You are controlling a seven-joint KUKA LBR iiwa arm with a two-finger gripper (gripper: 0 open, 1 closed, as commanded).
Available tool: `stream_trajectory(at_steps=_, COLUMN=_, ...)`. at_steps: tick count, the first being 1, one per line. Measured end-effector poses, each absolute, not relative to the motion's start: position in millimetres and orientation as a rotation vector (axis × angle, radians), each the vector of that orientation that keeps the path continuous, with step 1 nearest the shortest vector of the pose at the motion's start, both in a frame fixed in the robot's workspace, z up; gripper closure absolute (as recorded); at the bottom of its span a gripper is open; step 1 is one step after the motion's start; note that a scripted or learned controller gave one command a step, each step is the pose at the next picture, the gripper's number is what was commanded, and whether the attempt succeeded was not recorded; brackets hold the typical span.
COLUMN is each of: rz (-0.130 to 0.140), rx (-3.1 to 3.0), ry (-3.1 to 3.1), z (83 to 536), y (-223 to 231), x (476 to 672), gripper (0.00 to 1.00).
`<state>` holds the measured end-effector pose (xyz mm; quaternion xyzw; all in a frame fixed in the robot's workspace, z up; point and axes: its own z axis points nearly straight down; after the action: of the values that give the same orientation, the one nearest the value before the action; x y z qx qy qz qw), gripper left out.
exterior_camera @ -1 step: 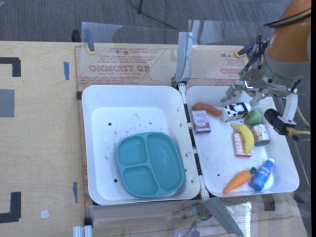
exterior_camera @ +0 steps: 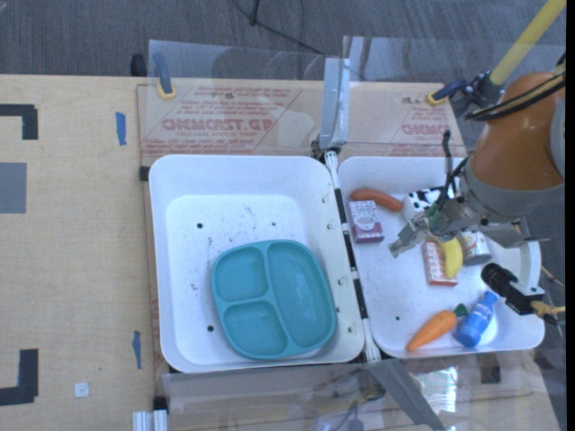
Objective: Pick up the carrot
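The bench [exterior_camera: 72, 241] carries two shallow white bins side by side. The left bin [exterior_camera: 180, 187] holds a teal divided plate [exterior_camera: 272, 297] with three compartments, lying flat toward the near right corner of that bin; small dark specks are scattered over the bin floor around it. The right bin [exterior_camera: 386, 317] holds the loose items. The carrot [exterior_camera: 432, 329] lies on the floor of the right bin near its front edge, orange body pointing toward the lower left and green top toward the upper right, just beside a blue bottle [exterior_camera: 475, 320] that lies at its right. A small red-and-white carton [exterior_camera: 365, 221] sits near the left wall of the right bin, and a sausage-shaped orange-red item [exterior_camera: 377, 199] lies just behind it. A flat orange packet [exterior_camera: 437, 264] and a yellow banana-like item [exterior_camera: 452, 257] lie close together in the middle of the bin, and a black-and-white spotted toy [exterior_camera: 420, 203] sits farther back. The arm [exterior_camera: 517, 146] reaches in from the right, its orange band above the wrist. The gripper [exterior_camera: 415, 232] hangs over the middle of the right bin, behind the carrot and well apart from it, with nothing between its fingers; whether the jaws are spread or closed cannot be determined from this angle.
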<state>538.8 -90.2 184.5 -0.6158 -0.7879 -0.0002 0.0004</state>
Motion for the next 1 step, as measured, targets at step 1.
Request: stream_trajectory(at_steps=1, rz=-0.001, rx=-1.923, ry=-2.484, z=118.1, y=-126.6, x=481.2, gripper=0.0)
